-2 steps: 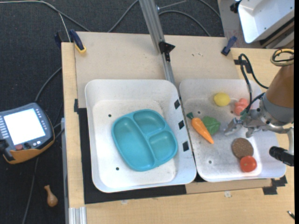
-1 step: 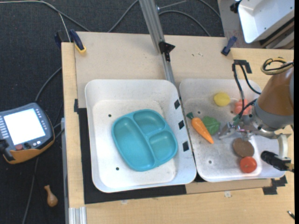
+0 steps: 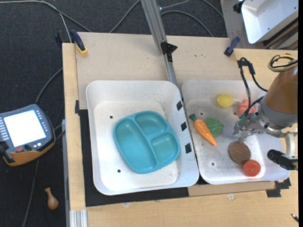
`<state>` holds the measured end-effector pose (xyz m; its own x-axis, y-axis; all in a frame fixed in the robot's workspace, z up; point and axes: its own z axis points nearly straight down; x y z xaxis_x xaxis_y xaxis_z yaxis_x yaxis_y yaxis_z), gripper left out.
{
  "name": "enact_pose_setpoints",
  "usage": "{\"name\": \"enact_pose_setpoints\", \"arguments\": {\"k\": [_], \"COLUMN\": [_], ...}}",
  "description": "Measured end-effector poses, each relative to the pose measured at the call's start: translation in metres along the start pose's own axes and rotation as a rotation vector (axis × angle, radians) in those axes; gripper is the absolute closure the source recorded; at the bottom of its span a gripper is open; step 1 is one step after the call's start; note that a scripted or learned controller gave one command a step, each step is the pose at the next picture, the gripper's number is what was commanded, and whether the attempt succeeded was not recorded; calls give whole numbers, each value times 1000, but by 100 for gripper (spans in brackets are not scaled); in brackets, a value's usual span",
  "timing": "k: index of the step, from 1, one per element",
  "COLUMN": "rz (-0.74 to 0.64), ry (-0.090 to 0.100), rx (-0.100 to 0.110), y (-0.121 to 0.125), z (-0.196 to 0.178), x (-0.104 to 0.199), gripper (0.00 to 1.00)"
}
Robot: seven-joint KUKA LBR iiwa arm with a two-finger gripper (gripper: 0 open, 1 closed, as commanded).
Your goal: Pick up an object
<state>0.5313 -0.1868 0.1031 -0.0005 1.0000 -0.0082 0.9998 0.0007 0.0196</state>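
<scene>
**Gripper down in the crowded bin, lots of ways this goes sideways**

So the gripper (image 3: 244, 129) is low in the right bin (image 3: 213, 167), sitting right among the toy food. I honestly cannot tell how wide it stands or whether it has anything; the metal bits blur together from this angle.

Candidates are all in that bin: a brown round patty (image 3: 239, 151) just below the gripper, a red tomato (image 3: 251, 167) touching the patty, a carrot (image 3: 205, 131) with a green leafy piece (image 3: 214, 126) to the left, a yellow lemon (image 3: 225, 100) up top, and something pink (image 3: 242, 107) half hidden behind the arm.

My worry: the patty is flat and low, so it could just slide or get pushed into the tomato. The left bin (image 3: 102, 174) holds a teal divided plate (image 3: 146, 141), well apart.
</scene>
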Motion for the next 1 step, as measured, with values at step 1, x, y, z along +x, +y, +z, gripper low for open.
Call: {"name": "enact_pose_setpoints", "arguments": {"k": [1], "rz": [-1], "ry": [7], "rx": [15], "y": [3], "z": [-43], "x": [2], "gripper": [100]}}
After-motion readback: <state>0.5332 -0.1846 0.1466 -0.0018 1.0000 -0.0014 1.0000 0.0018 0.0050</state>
